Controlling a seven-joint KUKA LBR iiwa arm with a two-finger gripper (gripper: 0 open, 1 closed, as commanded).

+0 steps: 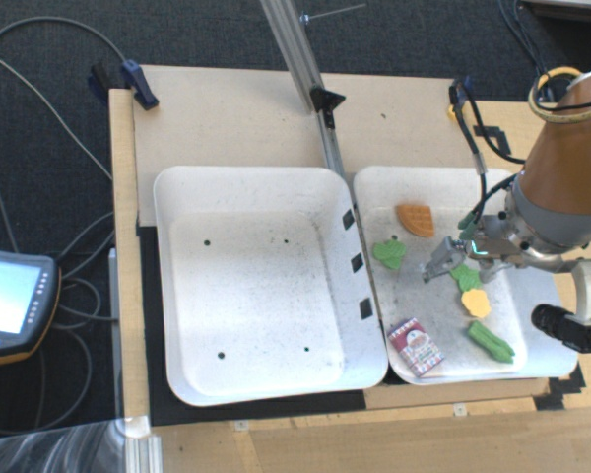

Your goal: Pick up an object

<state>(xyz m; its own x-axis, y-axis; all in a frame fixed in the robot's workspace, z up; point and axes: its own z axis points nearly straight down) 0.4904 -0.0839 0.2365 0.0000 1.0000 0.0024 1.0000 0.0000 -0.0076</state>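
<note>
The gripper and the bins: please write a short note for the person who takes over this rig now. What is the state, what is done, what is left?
Gripper: low over the right bin, between the green piece and the green-and-yellow pieces; whether its fingers are open or shut cannot be told. No thing is seen between them.
Things, all in the right bin: orange piece at the far side, green piece left of the gripper, small green piece and yellow piece just beside it, long green piece nearer, red-and-white packet at the near left corner.
Done: arm is in the bin.
Left: grasp one object and lift it.
</note>
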